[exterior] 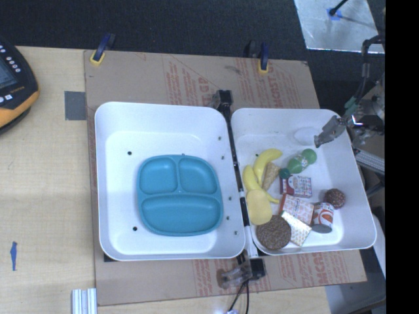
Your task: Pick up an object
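A round brown cookie (pixel 273 233) lay at the front edge of the right bin (pixel 357 195), beside a small can (pixel 323 216) and two printed cards (pixel 298 197). The banana (pixel 264 163) lay behind them near the divider, its long axis slanting up toward the right. The gripper (pixel 327 134) hovered over the bin's far right corner, holding nothing; whether its jaws were open I cannot tell.

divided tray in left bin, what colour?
Light blue, plain. The tray shows best in the camera view.
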Tool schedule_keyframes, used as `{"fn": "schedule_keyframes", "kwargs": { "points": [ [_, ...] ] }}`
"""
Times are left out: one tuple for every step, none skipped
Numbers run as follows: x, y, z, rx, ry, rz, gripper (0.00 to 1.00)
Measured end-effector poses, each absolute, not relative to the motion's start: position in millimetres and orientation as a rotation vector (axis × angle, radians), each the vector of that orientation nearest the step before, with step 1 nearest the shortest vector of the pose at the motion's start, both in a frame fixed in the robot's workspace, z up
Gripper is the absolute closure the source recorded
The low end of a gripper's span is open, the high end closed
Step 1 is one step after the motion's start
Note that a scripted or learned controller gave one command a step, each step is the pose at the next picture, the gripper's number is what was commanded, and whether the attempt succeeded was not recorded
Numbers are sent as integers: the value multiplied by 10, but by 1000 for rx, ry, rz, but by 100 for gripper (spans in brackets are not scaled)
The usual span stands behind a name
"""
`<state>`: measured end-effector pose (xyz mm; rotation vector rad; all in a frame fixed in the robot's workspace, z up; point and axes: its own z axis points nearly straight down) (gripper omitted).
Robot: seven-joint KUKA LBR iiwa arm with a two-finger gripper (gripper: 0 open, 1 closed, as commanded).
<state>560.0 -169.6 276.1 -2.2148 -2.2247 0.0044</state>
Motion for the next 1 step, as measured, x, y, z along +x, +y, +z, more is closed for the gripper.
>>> {"fn": "schedule_keyframes", "kwargs": {
  "points": [
    [5794,-1196,1404,-2201,-2224,12,0]
  ]
}}
